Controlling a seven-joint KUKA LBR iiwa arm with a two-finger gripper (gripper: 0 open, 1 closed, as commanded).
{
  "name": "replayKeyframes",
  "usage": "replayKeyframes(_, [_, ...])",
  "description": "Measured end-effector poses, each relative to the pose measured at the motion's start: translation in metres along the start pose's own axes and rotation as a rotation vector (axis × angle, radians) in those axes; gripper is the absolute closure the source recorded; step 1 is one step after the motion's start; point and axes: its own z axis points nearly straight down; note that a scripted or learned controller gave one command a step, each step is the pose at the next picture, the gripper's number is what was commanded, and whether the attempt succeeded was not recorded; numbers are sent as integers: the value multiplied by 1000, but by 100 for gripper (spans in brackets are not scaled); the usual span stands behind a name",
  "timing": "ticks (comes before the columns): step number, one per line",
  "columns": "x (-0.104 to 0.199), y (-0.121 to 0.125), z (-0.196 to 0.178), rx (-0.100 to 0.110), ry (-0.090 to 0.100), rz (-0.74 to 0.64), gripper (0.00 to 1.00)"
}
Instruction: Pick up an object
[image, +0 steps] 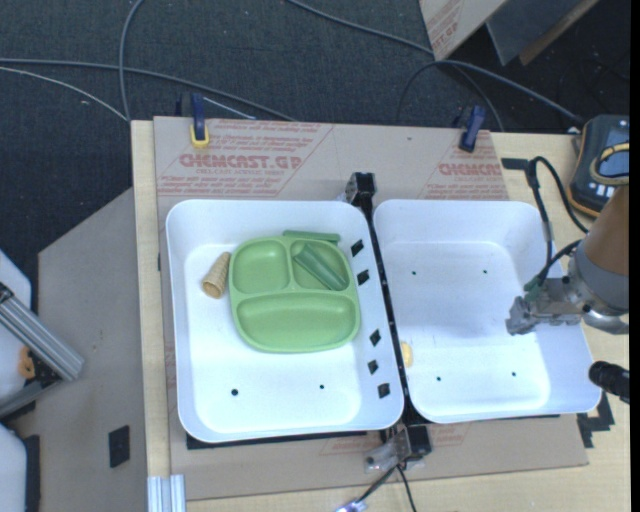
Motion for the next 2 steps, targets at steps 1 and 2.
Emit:
replayKeyframes(1, [-8,4,-62,-1,-1,0,100])
replayKeyframes(2, [1,1,-117,0,1,-2,100])
